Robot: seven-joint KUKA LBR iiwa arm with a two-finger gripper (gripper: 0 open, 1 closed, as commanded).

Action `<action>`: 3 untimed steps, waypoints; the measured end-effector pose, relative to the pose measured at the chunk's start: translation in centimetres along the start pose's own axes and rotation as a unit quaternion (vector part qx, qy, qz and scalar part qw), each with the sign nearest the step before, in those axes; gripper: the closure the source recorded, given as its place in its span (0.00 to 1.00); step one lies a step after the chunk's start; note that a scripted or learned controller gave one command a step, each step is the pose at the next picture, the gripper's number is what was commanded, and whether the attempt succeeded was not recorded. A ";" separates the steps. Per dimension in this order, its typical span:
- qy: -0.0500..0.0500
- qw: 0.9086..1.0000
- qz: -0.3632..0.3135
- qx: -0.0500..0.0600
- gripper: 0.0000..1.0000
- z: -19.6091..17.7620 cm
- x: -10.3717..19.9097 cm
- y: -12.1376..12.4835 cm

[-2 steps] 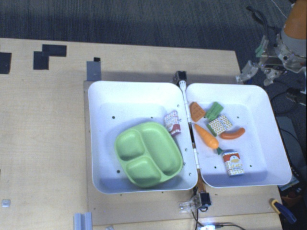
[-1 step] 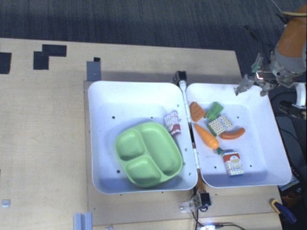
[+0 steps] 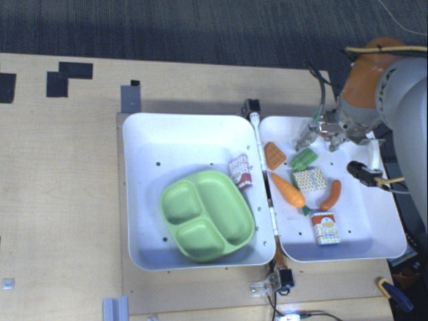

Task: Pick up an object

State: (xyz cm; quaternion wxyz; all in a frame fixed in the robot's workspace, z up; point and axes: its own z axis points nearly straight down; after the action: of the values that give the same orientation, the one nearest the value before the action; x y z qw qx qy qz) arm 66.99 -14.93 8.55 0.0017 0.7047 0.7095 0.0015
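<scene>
Gripper point(image 3: 322, 134) hangs over the right bin point(image 3: 381, 246) at its far edge, near the far right corner; I cannot tell its state from this slanted view. Just beside it in that bin I see a green piece point(image 3: 303, 158), with a patterned block point(image 3: 309, 179), a carrot point(image 3: 287, 190), a sausage point(image 3: 330, 195) and a small carton point(image 3: 326, 229) nearer the middle. In the left bin point(image 3: 144, 179) a green divided plate point(image 3: 206, 214) fills the near half.
</scene>
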 end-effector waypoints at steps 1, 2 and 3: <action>-0.001 1.000 -0.002 -0.002 1.00 -1.2 0.0 0.2; -0.001 1.000 -0.002 -0.002 0.00 -1.2 0.0 0.1; 0.000 1.000 0.002 0.000 0.00 -0.1 3.0 -8.6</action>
State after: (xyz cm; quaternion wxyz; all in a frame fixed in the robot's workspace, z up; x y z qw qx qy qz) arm 58.40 -11.96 8.63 0.0018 0.7062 0.7080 0.0016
